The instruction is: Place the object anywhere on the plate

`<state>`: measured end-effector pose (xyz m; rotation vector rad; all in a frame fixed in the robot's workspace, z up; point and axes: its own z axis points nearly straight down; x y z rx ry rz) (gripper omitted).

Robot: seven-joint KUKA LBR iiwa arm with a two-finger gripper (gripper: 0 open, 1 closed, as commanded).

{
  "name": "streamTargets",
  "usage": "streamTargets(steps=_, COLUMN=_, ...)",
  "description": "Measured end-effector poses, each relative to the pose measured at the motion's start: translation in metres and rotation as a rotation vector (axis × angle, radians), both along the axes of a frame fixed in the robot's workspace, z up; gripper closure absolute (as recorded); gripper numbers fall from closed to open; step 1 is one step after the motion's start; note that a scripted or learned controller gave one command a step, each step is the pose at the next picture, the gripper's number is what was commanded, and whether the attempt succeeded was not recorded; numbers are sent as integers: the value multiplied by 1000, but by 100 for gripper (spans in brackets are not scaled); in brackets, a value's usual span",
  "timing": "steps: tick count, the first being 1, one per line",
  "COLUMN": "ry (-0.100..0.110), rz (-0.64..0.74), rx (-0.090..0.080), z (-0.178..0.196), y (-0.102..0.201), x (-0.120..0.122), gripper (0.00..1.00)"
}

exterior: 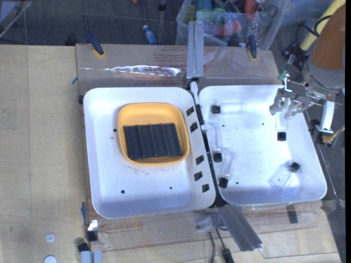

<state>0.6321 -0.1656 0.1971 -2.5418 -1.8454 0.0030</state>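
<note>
we are eyeing a dark ridged slab (pixel 153 141) lying on the yellow plate (pixel 127 115), seemingly stiff and light; edges suit gripping, claw (pixel 281 112) state unclear.

From my remote seat I see a pale wooden bench (pixel 33 147) under even light, dark carpeted floor (pixel 82 10) beyond it, and a clear tub of colourful clutter (pixel 236 10) at the back.
</note>
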Motion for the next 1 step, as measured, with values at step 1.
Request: streamTargets(steps=1, ry=-4, rz=231, rx=-1, z=82, y=-35, x=35, gripper=100)
